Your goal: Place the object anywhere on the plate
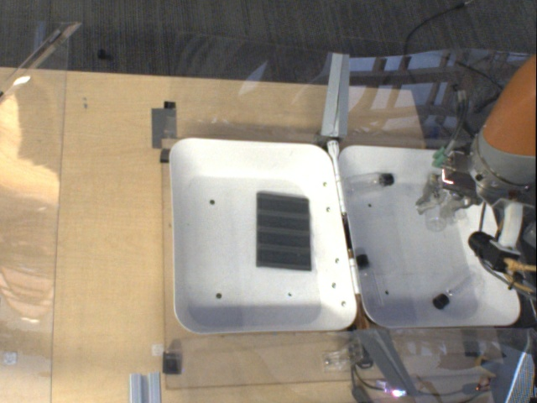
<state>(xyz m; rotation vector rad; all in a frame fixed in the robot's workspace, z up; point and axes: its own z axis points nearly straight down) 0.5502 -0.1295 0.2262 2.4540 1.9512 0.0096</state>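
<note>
So the whole thing comes down to one direction: the dark grey ribbed rectangular plate (284,230) sits in the middle of the left shallow white bin (193,309), and the end effector (442,193) is hanging over the right shallow white bin (503,316), up near its far right side. That puts the plate off to the view's left of the end effector and a bit nearer the camera, well apart from it, with the two touching bin walls to cross on the way. The plate's long axis runs top to bottom in the view, so there's more slack along that line than across it. Honestly I can't tell whether the end effector is wide, narrow or holding anything. There's a pale, see-through blur right under it, and I can't say if that's the object or just part of the tool. I can't pin down which thing the object is, either. The candidates I can see are all in the right bin: a small black piece (386,179) near the far wall, another small black piece (439,301) near the front wall, and a third black bit (361,260) against the left wall. Nothing is sitting on the plate, so my guess is the placing isn't done yet. The light wooden surface (101,242) carries both bins.
</note>
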